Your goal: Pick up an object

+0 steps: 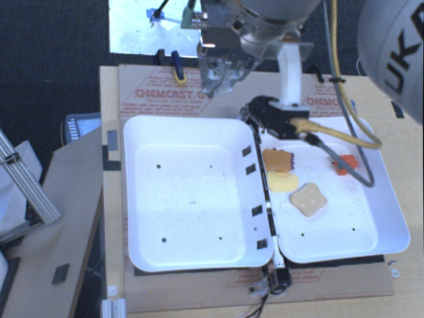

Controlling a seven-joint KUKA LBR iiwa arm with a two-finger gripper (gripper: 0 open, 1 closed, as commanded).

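My gripper [220, 79] hangs high over the cardboard behind the back edge of the left bin [192, 197], near the divide between the bins. The right bin [371, 230] holds several small items. An orange-brown toast piece with a purple edge [278, 159] lies near the bin's left wall. A flat yellow piece [283, 182] touches its front side. A tan bread slice [309, 199] lies just in front of that. A red-orange piece [344, 164] sits to the right, partly under the grey cable. The gripper is well apart from all of them.
Both bins rest on a printed cardboard sheet [159, 95]. A blue and yellow clamp [177, 68] stands on its back edge. The large grey arm fills the top right. An aluminium rail [26, 184] and a grey device [83, 126] lie off the bench's left side.
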